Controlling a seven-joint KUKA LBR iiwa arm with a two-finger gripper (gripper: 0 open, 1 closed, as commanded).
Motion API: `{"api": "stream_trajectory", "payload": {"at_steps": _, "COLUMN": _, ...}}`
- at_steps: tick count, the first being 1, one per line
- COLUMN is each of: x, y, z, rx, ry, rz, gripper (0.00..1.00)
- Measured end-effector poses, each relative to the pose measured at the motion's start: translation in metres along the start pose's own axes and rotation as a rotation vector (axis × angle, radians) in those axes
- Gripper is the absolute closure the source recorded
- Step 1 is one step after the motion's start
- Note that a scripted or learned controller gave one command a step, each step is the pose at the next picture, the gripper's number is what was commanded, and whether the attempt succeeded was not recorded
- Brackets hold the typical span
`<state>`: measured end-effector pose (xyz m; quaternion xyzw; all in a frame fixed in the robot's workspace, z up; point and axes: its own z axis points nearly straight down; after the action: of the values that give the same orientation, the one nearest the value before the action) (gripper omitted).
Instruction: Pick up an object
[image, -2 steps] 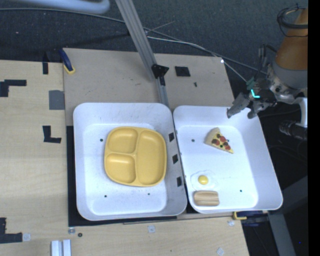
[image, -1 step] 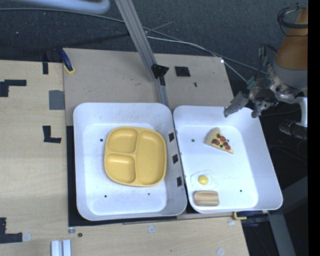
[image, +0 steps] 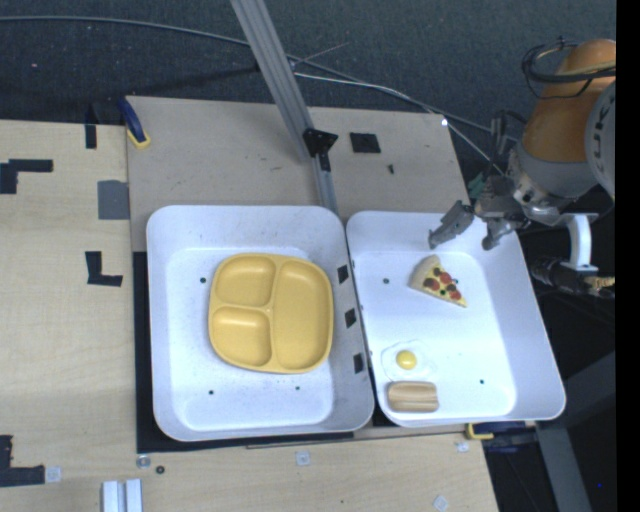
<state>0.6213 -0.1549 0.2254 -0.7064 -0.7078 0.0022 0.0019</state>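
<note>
The table (image: 60, 300) is pale, wood-grained board, marked here and there with small dark patches of tape and a grey square near its left side. Beyond its far edge lies dark blue-grey flooring, crossed by thin cables. A grey metal strut (image: 285, 90) slants down from the top of the view to the far rims of the bins.

The jaws (image: 468, 231) hang over the far edge of the right bin (image: 520, 330), spread wide apart with nothing between them; both dark fingertips point down toward the bin. Behind them the arm (image: 570, 110) rises to the right, grey with its orange band.

Just below the jaws, toward the near side of the bin, lies a toy pizza slice (image: 439, 280), a pale wedge dotted with red, flat on the bin floor and apart from the fingertips. Farther toward the near edge, well apart from the jaws, sits a small fried egg toy (image: 405, 359) with a yellow yolk, and just beyond it a tan bread roll (image: 412, 396), close to the near-left corner of that bin.

To the left of the jaws, across the shared rims, the left bin (image: 180, 400) holds a yellow divided plate (image: 270, 312) with three compartments, lying flat near the bin's middle.
</note>
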Motion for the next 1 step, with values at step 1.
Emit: {"api": "stream_trajectory", "payload": {"at_steps": 1, "x": -0.0017, "y": -0.0011, "z": 0.0650, "rx": 0.002, "ry": 0.000, "rz": 0.001, "gripper": 0.00}}
